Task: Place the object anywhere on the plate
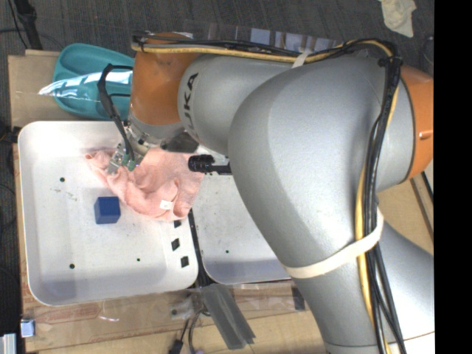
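Note:
A small blue cube (107,210) rests on the floor of the left bin (44,271), left of centre. A crumpled pink cloth (151,186) lies in the same bin, spreading from its upper middle toward the divider. My gripper (121,159) is down at the cloth's upper left end, touching the fabric, about a cube's width up and right of the blue cube. The arm's orange band (155,87) and grey wrist sit just above it. Most of the right bin (236,260) is hidden under the arm.
A teal object with a clear plastic wrapper (81,80) lies on the bench beyond the left bin's far edge. The large grey arm body (310,161) covers the right half of the scene. A pale rag (394,9) lies on the floor at the top right.

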Robot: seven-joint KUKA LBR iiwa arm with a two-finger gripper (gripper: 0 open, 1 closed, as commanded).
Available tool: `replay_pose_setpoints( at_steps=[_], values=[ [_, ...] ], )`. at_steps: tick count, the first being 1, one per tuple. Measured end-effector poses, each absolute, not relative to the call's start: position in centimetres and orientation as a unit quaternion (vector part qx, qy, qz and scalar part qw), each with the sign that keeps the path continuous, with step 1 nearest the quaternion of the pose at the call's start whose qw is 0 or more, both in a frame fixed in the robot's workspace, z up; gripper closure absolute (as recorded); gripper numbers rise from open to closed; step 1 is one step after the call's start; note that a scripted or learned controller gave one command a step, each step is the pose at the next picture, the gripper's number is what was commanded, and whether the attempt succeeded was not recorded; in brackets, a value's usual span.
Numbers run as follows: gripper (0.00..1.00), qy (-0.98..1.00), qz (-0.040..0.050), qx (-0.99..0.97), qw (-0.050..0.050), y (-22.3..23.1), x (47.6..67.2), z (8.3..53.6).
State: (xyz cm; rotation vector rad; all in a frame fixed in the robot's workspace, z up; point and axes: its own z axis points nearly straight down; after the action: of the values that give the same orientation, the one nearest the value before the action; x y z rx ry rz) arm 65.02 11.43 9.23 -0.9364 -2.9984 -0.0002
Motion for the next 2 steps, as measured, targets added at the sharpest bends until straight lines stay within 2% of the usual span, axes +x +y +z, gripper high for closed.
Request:
replay_pose_setpoints(
  at_steps=[1,2],
  values=[
    [1.00,-0.954,0.0004,-0.300,0.000,14.1,63.3,9.2],
    [1.00,-0.986,0.0003,-0.168,0.000,11.2,63.1,14.4]
  ],
)
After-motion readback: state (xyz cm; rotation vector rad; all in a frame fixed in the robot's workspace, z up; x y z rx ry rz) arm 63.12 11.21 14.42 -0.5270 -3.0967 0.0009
